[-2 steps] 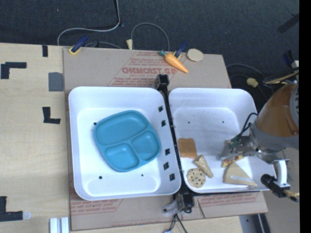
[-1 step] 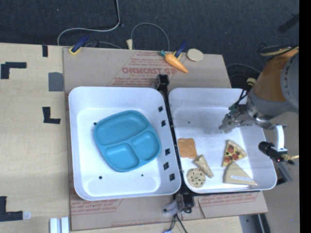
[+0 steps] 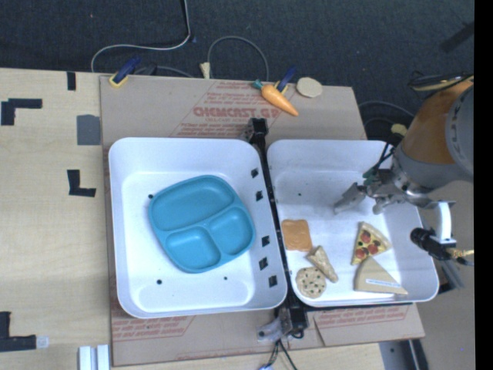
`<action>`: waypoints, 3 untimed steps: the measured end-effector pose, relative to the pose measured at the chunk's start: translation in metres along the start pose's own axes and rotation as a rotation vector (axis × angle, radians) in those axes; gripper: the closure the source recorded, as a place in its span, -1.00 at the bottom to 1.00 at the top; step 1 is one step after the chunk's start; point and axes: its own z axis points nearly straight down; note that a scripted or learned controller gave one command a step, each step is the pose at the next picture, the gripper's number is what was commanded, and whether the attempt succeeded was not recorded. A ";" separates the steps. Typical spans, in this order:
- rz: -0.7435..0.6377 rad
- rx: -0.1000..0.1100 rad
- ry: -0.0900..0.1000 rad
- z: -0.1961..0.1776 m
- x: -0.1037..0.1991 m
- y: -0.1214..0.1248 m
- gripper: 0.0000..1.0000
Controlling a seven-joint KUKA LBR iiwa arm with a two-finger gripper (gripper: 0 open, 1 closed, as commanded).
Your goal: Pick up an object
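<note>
My gripper point(image 3: 363, 204) hangs over the right bin point(image 3: 323, 160), near its middle right, with its fingers spread open and nothing between them. Several toy foods lie below it at the bin's front. A pizza slice point(image 3: 370, 242) sits just under the gripper and a pale cheese wedge point(image 3: 377, 277) lies in front of that. To the left are a brown toast slice point(image 3: 296, 233), a small tan wedge point(image 3: 322, 264) and a chocolate-chip cookie point(image 3: 311, 282).
The left bin point(image 3: 131, 168) holds a blue divided plate point(image 3: 202, 222). A black clip strip point(image 3: 263, 199) runs between the bins. Behind the bins, on the cardboard, lie a toy carrot point(image 3: 279, 99) and a beige disc point(image 3: 310, 88). Cables trail at the back.
</note>
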 end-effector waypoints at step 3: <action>-0.005 0.008 0.005 0.011 0.093 0.013 -1.00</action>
